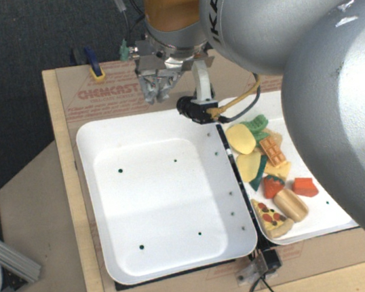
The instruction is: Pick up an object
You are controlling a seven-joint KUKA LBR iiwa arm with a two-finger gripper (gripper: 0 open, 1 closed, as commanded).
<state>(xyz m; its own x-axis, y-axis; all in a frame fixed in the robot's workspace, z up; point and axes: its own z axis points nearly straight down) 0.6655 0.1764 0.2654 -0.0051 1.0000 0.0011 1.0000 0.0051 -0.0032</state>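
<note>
The arm (305, 53) loomed nearest. Below it the right bin (332, 221) held toy food: a hot dog (291, 203), pizza slice (271, 217), waffle (273, 151) and lemon (241, 138). The left bin (156, 194) lay beside it. The gripper (153, 93) hung above the left bin's far rim; whether its jaws were open could not be told.

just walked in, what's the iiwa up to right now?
Pick attempt, nothing grabbed yet. The gripper sits above the far edge of the left bin, over the cardboard, with nothing visible between its fingers. The toy food is all piled in the right bin: a yellow piece, a green one, a waffle, a hot dog, a pizza slice and some red pieces. The arm's bulk hides much of that bin.
</note>
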